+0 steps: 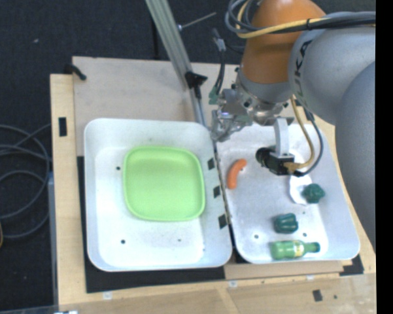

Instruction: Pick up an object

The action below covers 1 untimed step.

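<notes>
Carrot [235, 173] lies in our right bin [333, 195], near the divider, just below our pincer [223, 128]. We cannot tell how the pincer stands. Plate [163, 183] fills the left bin [104, 142].

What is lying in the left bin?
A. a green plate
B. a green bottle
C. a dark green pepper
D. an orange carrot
A: the green plate lies flat in the left bin; the carrot, bottle and pepper are in the right bin.

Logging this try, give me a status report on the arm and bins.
Gripper over the bins' divider, nothing seen held. Carrot just below it in the right bin. Plate in the left bin.
</notes>
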Each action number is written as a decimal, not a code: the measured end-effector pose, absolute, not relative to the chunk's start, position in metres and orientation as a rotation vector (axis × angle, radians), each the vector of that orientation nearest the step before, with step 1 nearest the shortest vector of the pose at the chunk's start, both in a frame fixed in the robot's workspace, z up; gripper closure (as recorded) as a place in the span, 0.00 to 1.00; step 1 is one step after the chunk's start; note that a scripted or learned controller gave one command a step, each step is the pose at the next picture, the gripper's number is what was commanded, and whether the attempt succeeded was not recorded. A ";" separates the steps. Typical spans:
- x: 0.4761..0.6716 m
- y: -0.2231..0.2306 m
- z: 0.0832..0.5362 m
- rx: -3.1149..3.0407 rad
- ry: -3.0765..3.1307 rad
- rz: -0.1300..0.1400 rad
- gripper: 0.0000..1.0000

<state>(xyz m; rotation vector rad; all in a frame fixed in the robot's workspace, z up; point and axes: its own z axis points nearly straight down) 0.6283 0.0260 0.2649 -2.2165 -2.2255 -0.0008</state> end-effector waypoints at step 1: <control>0.625 0.075 0.251 -2.217 -2.224 0.000 1.00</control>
